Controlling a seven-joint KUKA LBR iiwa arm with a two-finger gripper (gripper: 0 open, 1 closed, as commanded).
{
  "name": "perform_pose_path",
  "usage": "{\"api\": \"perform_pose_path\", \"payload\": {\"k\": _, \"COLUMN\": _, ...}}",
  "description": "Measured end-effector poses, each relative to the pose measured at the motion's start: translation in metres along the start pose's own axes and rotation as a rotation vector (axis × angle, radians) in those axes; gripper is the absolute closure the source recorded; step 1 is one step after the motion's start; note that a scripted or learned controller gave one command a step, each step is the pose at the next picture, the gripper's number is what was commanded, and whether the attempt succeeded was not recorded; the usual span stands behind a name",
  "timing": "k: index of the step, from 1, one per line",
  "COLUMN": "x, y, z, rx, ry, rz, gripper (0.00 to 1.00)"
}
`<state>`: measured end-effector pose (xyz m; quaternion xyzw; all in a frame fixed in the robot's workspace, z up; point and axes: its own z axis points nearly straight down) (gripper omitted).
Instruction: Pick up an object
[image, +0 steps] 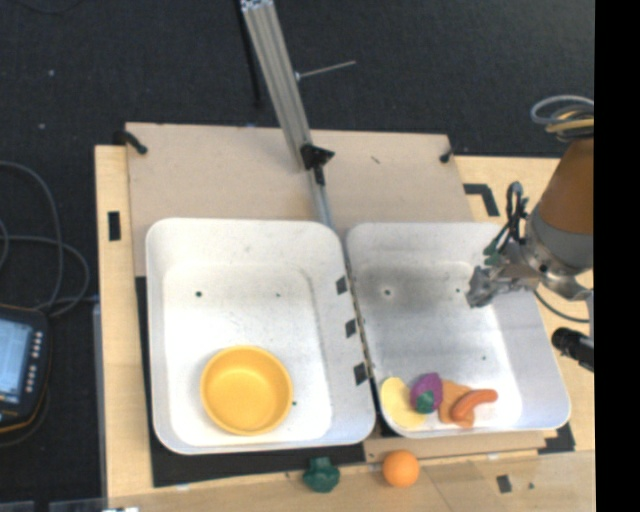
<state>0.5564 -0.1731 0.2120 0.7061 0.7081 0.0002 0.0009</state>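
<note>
Gripper (484, 287) is hovering over the right bin (420, 300); fingers' state cannot be told. Toys (440, 398) are lying at its near edge. Advise descending squarely over one toy.

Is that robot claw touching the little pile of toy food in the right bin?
Apart. The camera view shows the end effector over the bin's upper right, with bare white bin floor between it and the toy food pile at the near edge.
</note>
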Motion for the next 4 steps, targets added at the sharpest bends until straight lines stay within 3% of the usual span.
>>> {"api": "perform_pose_path", "payload": {"k": 4, "x": 0.226, "y": 0.05, "z": -0.012, "rx": 0.0, "ry": 0.003, "rz": -0.005, "gripper": 1.0}}
